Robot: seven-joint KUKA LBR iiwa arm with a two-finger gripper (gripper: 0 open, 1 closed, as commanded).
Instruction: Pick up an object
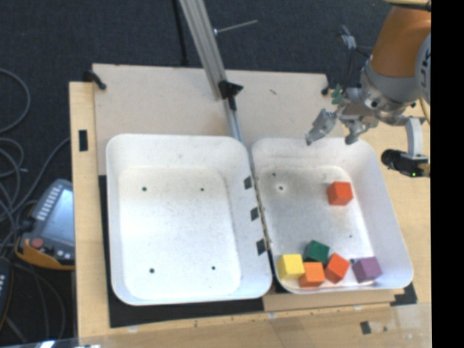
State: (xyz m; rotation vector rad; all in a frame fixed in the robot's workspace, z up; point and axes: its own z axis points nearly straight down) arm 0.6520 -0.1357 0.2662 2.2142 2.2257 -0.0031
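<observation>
My gripper (pixel 334 131) hangs over the back rim of the right bin (pixel 290 151), open, with nothing between its fingers (pixel 318 129). An orange-red cube (pixel 339 193) lies alone in the right bin, a little in front of the gripper and apart from it. Along the bin's front wall sits a cluster: a yellow cube (pixel 292 264), an orange cube (pixel 313 273), a green cube (pixel 316 251), a second orange-red cube (pixel 337 267) and a purple cube (pixel 366 268).
The left bin (pixel 123 158) stands beside the right one, sharing a middle edge. A slanted aluminium rail (pixel 206 42) rises behind the bins. A handheld pendant (pixel 51 220) and cables lie off the bench's left side.
</observation>
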